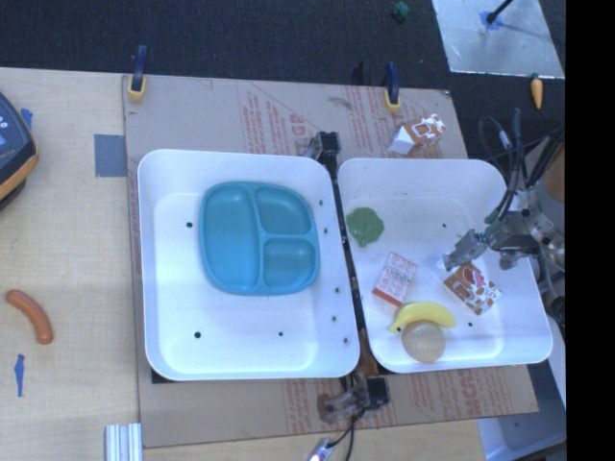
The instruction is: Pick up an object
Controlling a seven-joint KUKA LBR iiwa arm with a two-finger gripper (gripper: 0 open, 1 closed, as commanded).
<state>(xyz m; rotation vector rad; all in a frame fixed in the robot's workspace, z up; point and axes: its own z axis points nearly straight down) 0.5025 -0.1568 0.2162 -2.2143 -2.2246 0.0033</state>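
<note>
floor (240, 17): dark carpet lying beyond bench | bench (67, 257): pale wood sitting under cardboard sheet (279, 113) | light: falling bright on bench

Two bins (154, 257), one plate (259, 236), two packets (395, 279).

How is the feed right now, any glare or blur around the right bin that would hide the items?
Camera view: strong light whitens the right bin, washing out its walls; the gripper is soft and blurred against it; the banana, the green piece and the red-and-white packet stay readable, edges slightly fuzzy.
</note>
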